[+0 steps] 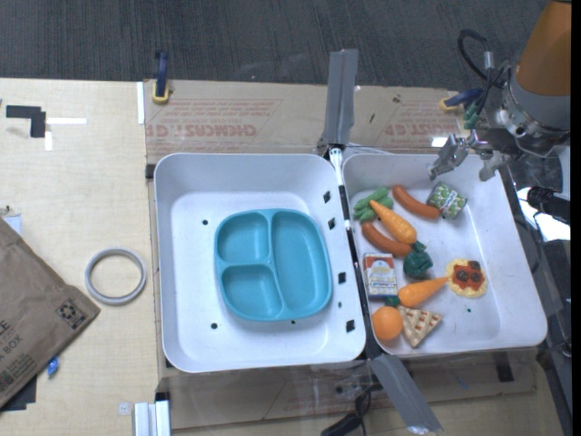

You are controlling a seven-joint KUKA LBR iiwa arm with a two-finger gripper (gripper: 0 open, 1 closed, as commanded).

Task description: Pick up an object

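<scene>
While the arm's upper part runs off frame, jaws (472,159) hover above right bin (517,271), spread apart, gripping nothing, toy food (408,262) crowded below.

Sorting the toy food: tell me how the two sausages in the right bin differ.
The upper sausage lies near the bin's middle, beside the green wrapped item; the lower sausage lies nearer the divider, above the small carton. A carrot lies between them. Both are reddish-orange, slanting the same way.

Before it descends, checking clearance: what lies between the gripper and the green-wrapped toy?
Camera view: only bare white bin wall separates the gripper from the green-wrapped toy.
</scene>
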